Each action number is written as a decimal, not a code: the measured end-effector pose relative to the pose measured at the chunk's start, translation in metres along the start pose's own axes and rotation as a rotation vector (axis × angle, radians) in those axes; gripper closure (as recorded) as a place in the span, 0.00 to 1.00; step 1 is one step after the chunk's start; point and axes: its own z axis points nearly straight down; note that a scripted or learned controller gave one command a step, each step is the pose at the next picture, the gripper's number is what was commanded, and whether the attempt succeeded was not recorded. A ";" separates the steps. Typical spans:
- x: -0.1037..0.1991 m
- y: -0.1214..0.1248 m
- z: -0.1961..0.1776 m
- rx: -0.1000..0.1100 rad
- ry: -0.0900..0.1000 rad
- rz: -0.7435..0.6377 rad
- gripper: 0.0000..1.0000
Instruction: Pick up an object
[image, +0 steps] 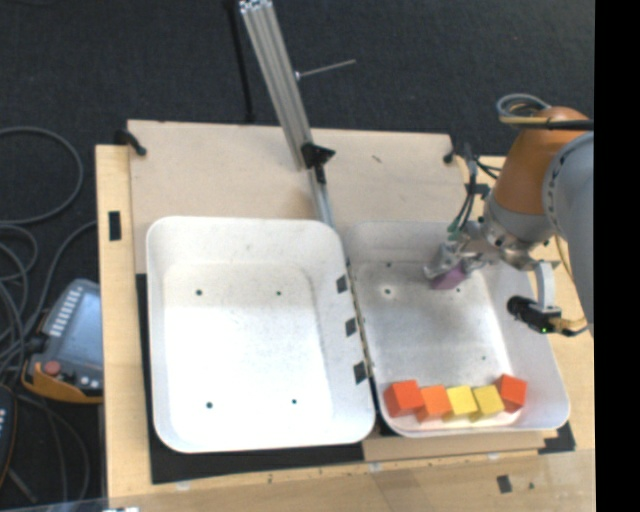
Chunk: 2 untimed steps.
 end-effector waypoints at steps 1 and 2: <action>0.070 -0.058 -0.023 0.006 0.007 -0.006 1.00; 0.149 -0.075 -0.092 -0.001 0.007 -0.010 1.00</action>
